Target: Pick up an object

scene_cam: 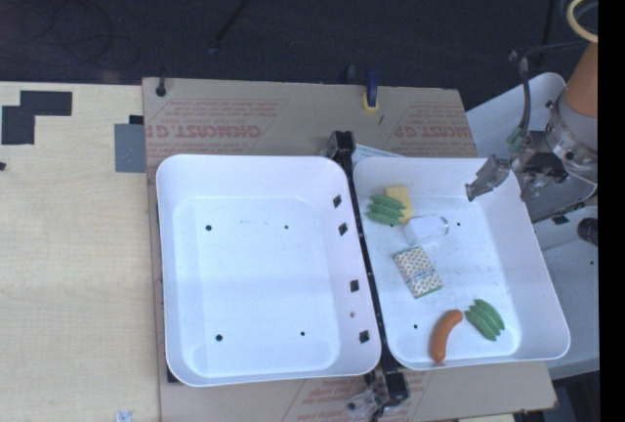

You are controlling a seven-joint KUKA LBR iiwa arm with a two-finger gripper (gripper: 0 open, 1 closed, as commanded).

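The right bin (532,259) holds several small objects. A green pod toy (385,210) lies beside a yellow piece (398,194) near the bin's far left. A pale clear item (427,229) sits just below them, then a small patterned box (418,272). An orange sausage (444,336) and a second green pod (485,319) lie near the front edge. My gripper (510,173) hovers over the bin's far right corner, well apart from all of these objects, and nothing shows in its grasp.
The left bin (190,215) sits beside the right one, with a black clip strip (354,254) along their shared edge. Brown cardboard (264,122) lies under both bins. A blue-and-yellow clamp (371,93) stands at the back.
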